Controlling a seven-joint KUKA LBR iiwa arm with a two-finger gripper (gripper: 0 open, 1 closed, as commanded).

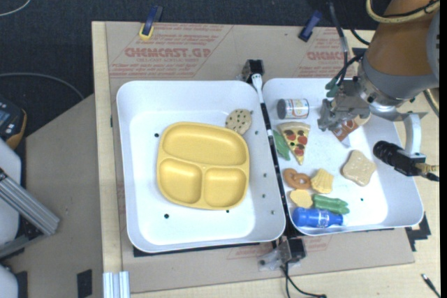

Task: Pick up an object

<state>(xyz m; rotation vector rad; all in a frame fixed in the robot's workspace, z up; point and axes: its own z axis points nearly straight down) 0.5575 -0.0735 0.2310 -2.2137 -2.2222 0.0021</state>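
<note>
Over the upper right part of the right bin (412,202), I see the gripper (342,118) lowered from the grey arm (398,45), whose orange band sits above the wrist. Whether it is released, clenched or grasping something I cannot tell; a small reddish-brown object (347,128) lies right at its tip, partly hidden by the metal.

Just left of the gripper, a small can (293,108) lies on its side near the bin's upper left corner. Below the can rests a pizza slice (296,138), with a green pepper (281,144) touching its left edge. To the lower right of the gripper, a slice of toast (358,167) lies apart from the others. Along the bin's lower left, a pretzel (299,180), a pale yellow ridged piece (322,181), a flat yellow piece (300,199), a green pod (331,204) and a blue bottle (316,218) crowd together, several of them touching. A black cylinder (394,155) on the arm's mounting overhangs the bin's right rim.

Beside it, the left bin (133,171) holds a yellow divided plate (203,165) near its centre and a chocolate-chip cookie (239,120) just beyond the plate's upper right corner. Both bins stand side by side on a brown board (105,59) printed with red lettering, held at its far edge by two clamps (148,23).
</note>
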